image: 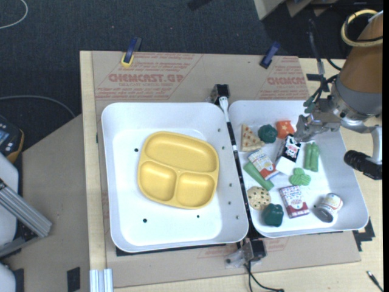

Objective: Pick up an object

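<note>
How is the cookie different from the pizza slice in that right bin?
The cookie is round and tan with dark chips; the pizza slice is a wedge with reddish spots. The cookie lies near the bin's front edge, next to a dark green pepper; the pizza slice lies toward the back, beside a dark green round toy. Both lie flat near the left wall of the right bin.

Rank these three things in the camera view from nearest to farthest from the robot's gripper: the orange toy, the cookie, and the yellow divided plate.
Measured from the gripper, over the right bin's far side:
1. The orange toy, just to its left in the right bin.
2. The cookie, near that bin's left wall, toward the front.
3. The yellow divided plate, across in the left bin.
</note>
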`<move>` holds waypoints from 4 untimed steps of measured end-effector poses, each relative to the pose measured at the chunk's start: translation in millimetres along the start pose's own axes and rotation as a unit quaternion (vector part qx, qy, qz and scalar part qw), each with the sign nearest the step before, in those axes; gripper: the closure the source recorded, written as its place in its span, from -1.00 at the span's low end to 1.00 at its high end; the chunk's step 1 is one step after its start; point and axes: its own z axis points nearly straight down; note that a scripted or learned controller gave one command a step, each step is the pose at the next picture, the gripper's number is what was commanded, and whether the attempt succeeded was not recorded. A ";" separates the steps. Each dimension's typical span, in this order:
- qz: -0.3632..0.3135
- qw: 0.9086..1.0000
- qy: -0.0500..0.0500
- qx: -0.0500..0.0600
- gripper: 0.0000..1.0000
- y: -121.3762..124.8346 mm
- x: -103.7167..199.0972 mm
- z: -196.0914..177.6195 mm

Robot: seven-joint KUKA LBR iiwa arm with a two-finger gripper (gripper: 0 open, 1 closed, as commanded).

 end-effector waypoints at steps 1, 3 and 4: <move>0.000 1.000 0.000 0.000 1.00 -28.8 47.4 -6.3; 0.000 1.000 0.000 0.001 1.00 -62.4 130.1 4.6; 0.000 1.000 0.000 0.001 1.00 -71.7 175.5 3.8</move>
